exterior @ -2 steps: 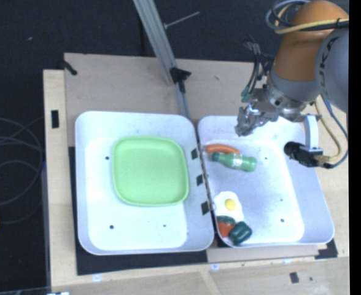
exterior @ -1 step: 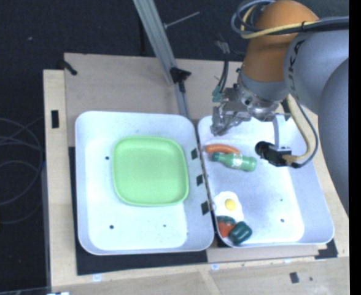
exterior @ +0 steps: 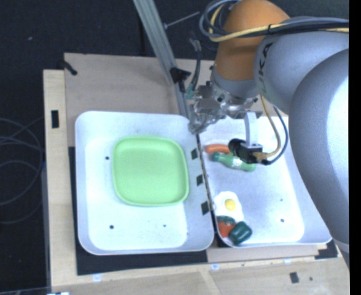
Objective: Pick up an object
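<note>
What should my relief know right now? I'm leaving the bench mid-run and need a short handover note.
End effector: low over the divider between the bins, at the far end; nothing seen in it.
Left bin: green plate lying flat.
Right bin: orange and green toys near the far-left corner, just right of the end effector; a fried-egg toy and a small pile of toys at the near-left corner.
Done: nothing picked up yet.
Left: grasp and lift one thing.
</note>
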Motion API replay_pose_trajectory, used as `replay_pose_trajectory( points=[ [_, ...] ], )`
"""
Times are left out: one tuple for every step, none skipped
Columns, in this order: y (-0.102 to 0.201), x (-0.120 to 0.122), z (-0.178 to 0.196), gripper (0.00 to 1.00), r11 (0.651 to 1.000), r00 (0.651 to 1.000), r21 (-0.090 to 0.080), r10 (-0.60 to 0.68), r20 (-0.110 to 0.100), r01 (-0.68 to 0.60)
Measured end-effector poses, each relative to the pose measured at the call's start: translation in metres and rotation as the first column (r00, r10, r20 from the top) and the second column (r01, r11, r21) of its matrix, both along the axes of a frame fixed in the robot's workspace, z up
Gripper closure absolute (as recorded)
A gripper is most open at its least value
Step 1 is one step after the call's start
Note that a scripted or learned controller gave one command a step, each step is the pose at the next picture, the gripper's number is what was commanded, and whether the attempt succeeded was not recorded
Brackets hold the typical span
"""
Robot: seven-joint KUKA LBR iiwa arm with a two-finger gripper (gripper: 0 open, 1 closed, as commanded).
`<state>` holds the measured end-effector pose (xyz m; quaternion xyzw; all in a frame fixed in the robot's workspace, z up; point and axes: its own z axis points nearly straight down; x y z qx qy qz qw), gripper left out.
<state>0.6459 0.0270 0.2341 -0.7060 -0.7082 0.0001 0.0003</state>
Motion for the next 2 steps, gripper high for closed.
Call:
replay_pose_trajectory(
  points=[
    [0.0493,0.003,0.0026,1.0,1.0,1.0,0.001,0.0,0.001,0.0],
    [0.0466,0.0031,0.0026,0.0,1.0,1.0,-0.001,-0.003,0.001,0.003]
  ],
)
